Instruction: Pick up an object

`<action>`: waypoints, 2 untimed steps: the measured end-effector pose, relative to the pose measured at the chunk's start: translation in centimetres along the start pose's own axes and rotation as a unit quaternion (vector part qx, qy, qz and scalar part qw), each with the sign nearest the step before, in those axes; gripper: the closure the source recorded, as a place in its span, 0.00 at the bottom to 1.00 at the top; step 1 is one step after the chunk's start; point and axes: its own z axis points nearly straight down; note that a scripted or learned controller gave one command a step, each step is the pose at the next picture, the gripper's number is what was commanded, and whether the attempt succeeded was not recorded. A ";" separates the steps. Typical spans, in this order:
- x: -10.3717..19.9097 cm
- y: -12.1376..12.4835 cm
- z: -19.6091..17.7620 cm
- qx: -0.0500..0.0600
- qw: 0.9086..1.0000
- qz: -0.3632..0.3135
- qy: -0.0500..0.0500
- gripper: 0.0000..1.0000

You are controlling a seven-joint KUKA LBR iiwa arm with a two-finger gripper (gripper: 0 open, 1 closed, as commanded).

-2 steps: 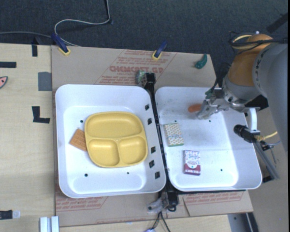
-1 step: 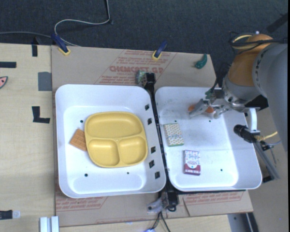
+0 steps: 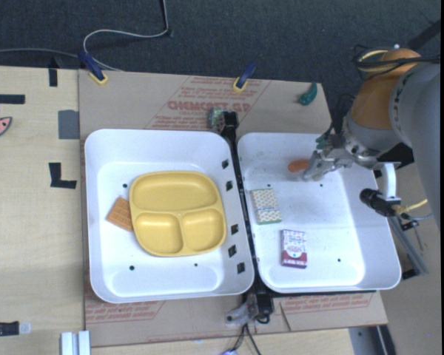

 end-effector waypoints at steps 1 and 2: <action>0.0 0.0 0.0 0.000 1.000 0.000 0.000 0.00; 0.9 -1.9 2.8 0.000 1.000 0.002 0.000 0.00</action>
